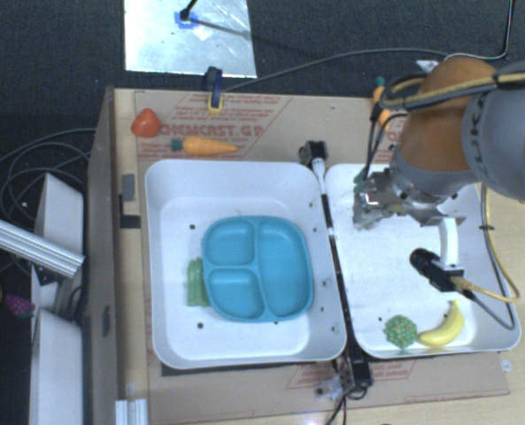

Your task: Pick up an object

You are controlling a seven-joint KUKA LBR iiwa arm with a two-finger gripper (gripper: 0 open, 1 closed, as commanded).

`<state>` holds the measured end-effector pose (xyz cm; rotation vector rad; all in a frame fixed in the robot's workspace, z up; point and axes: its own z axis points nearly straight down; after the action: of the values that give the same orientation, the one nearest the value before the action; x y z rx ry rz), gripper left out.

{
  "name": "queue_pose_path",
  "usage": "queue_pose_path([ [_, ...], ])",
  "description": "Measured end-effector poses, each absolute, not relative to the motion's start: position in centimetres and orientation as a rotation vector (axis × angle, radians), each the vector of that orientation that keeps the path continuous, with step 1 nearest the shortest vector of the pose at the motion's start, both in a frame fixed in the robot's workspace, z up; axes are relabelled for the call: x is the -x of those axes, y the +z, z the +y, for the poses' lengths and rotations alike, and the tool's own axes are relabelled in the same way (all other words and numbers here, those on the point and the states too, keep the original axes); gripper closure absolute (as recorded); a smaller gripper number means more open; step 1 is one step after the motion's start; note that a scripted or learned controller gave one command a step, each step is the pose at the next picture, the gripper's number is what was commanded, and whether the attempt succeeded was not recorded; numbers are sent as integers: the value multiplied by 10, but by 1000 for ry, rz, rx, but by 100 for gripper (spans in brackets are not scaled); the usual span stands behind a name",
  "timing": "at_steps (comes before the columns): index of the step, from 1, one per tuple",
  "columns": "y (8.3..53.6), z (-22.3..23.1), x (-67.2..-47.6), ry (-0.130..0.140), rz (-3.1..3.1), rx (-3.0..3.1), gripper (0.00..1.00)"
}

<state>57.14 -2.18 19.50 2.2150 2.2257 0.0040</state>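
Starting at the left, a red tomato-like toy (144, 123) and a carrot (206, 147) lie on the bare bench (244, 113) behind the bins, out of play. The left bin (169, 193) holds a blue divided plate (257, 267), with a small green piece (196, 282) tucked against the plate's left edge.

Moving across the divider, the right bin (368, 273) has two candidates near its front wall: a knobbly green ball (400, 330) and a banana (444, 327), just beside each other and perhaps touching.

The pincer (369, 209) hangs over the back left part of this bin, well apart from both toys. From here I cannot tell how wide it stands; the metal end is a blur under the orange-banded wrist. Nothing shows in its grasp.

My read is that the pick has not begun, and this is the approach stage. The next move calls for travelling toward the front of the bin, lining up over one toy, probably the banana, and coming down without nudging its neighbour.
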Motion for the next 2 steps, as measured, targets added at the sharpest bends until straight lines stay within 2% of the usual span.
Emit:
queue_pose_path([
  [2, 216, -21, -573, 10, 2229, -2209, 100],
])
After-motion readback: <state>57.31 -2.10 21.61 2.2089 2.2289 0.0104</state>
